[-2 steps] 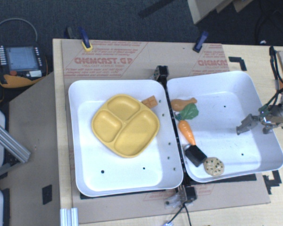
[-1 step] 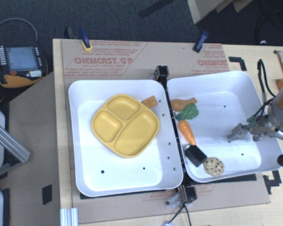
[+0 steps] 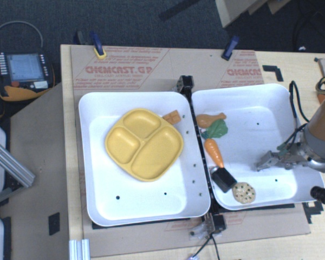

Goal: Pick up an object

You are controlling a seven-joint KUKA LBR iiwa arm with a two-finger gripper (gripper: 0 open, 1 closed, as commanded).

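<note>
In the right bin [image 3: 260,110] lie several small objects. An orange-brown drumstick [image 3: 210,118] and a green leafy piece [image 3: 216,129] sit near its left wall. Just below them is an orange carrot [image 3: 214,153], then a black block [image 3: 223,179] and a round speckled cookie [image 3: 243,192] at the front. My gripper [image 3: 266,161] hangs low over the right half of this bin, to the right of the carrot and apart from every object. It is open, with nothing between its fingers.
The left bin [image 3: 97,188] holds a yellow divided plate [image 3: 144,144] with a small brown block [image 3: 172,117] at its upper right edge. A black divider [image 3: 197,145] runs between the bins. A pendant with a screen [image 3: 23,69] lies off the bench at left.
</note>
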